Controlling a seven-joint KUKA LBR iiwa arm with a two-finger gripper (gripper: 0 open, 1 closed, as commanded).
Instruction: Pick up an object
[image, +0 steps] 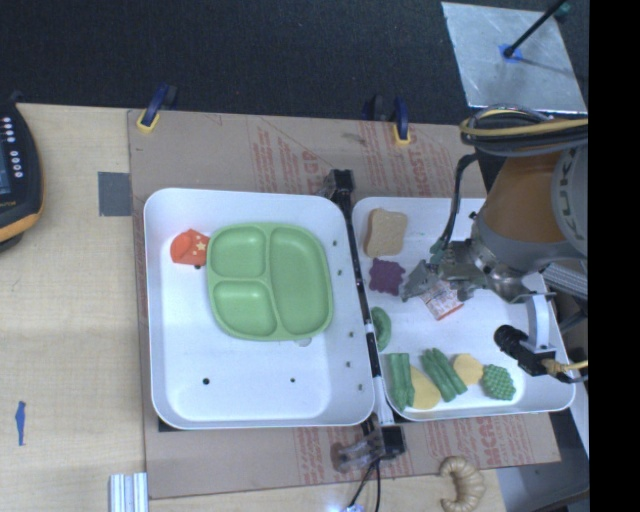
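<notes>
Your arm, grey with its orange band, reached in from the right of the frame and hung over the upper half of the right bin, with the pincer pointing toward frame left, low above the bin floor. You could not tell from this view how far the pincer stood open, and nothing showed clearly between its tips. Just below and right of it lay a small white-and-red packet, close to the tips, though contact could not be judged. Just left of the pincer sat a purple toy, and above that a slice of toast near the bin's upper left corner. A green round piece lay against the bin's left wall. Along the bin's lower edge you had a row of toy foods: a green bean pod, a yellow piece, a second green pod, another yellow piece and a green broccoli-like piece. The left bin held a green divided plate in its upper middle, with a red toy just beside the plate's left edge. Both bins rested on a cardboard sheet on the table.
</notes>
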